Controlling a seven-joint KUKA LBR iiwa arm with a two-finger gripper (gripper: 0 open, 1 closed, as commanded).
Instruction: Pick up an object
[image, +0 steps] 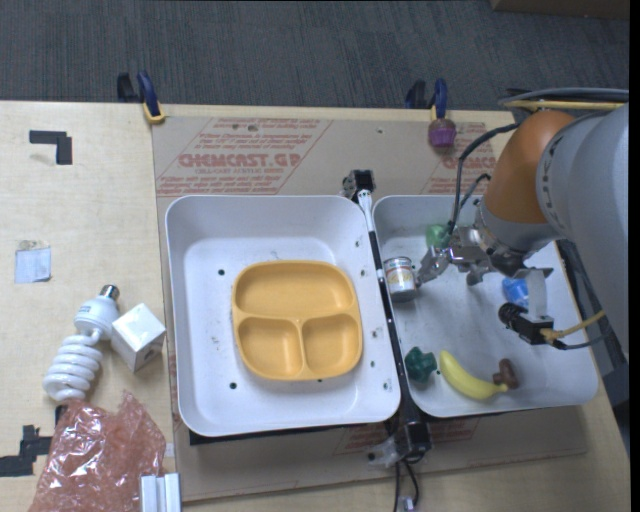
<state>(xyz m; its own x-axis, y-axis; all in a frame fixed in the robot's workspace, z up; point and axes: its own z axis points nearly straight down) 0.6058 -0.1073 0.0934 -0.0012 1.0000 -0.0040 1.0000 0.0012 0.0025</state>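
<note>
hovering low over the right bin (570, 385), the gripper (437, 265) reaches in from the right with the orange-banded wrist bent leftward, seemingly so as to bring the tips toward the small silver can (400, 277) near the bin's left wall. fingers look spread a little, with nothing seen between them; no hold on anything. tips just beside the can, apart from it or barely brushing, too fine to call. likely aimed there because the can stands free of the other clutter, though hard against the wall, which leaves little room for a finger on that side and could send the can sliding or tipping.

further items in the same bin, kept loose as pick candidates: a green piece (437, 236) partly tucked behind the gripper, a blue piece (516, 291) under the wrist, a dark green lump (419, 364) near the front wall, a banana (467, 377) lying flat beside it, a brown bit (507, 374) touching the banana's right end.

left bin (200, 250) carrying a yellow divided tray (297, 319), set flat in the middle, untouched.

on the bench to the left, well apart from the arm's work: a spiral bulb (80, 355), a white cube (138, 336) beside it, a crumpled pink wrapper (95, 455).

judged as the approach step, grasp not yet made.
</note>
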